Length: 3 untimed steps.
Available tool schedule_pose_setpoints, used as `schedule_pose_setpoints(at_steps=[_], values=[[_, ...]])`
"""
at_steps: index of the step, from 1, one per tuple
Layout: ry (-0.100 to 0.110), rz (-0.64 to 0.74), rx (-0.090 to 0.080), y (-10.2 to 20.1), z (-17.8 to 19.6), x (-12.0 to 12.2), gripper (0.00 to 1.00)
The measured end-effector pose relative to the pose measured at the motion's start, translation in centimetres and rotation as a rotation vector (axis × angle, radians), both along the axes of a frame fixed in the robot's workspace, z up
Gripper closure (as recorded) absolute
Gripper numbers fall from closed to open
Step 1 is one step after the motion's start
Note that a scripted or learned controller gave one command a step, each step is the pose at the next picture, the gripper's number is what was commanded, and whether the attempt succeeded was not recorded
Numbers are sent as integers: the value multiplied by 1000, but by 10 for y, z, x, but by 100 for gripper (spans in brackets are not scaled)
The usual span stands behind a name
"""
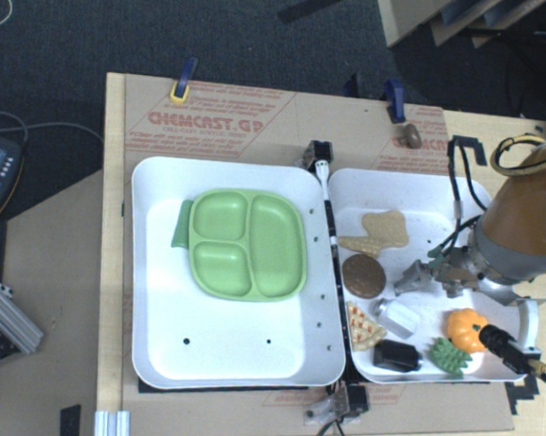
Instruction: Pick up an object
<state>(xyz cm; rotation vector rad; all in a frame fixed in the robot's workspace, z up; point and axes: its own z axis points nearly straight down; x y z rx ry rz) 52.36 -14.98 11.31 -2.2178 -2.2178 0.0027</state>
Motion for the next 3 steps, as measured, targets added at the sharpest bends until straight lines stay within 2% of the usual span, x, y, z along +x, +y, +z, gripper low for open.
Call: schedule_pose_setpoints(at_steps=[1,2,3], values=[[0,0,0,1,-30,-1,0],[-4,-1,-2,0,-18,0,100],[-11,1,-5,1,46,0,100]])
